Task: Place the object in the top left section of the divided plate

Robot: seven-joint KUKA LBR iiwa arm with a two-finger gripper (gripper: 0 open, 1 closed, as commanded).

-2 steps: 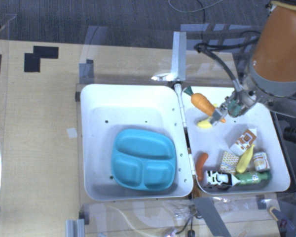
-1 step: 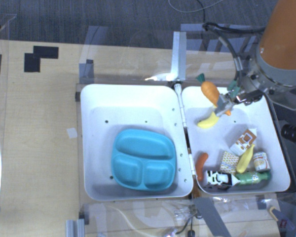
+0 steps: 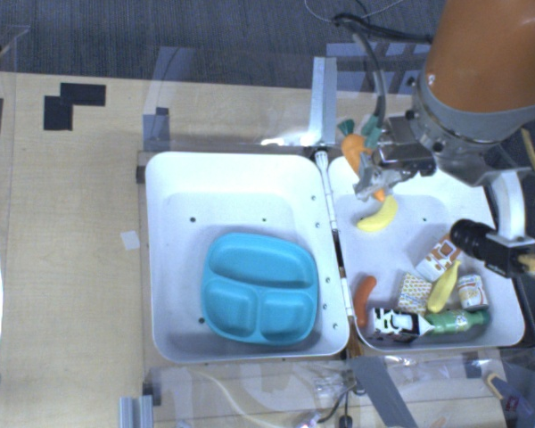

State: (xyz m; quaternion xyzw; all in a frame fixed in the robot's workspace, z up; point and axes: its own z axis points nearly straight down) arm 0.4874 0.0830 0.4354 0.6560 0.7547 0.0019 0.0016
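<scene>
Above the right bin [image 3: 508,328], the gripper [image 3: 374,184] is being held by the grey arm [image 3: 490,52]; whether its fingers are spread cannot be told. The blue divided plate [image 3: 260,286] is being borne by the left bin [image 3: 174,239]. A yellow banana [image 3: 378,216] is lying just below the gripper

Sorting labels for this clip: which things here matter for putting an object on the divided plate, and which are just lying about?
Part of the job:
blue divided plate in the left bin
gripper
yellow banana just under the gripper

Lying about in the right bin:
carrot
red sausage
green bottle
snack packets
</scene>
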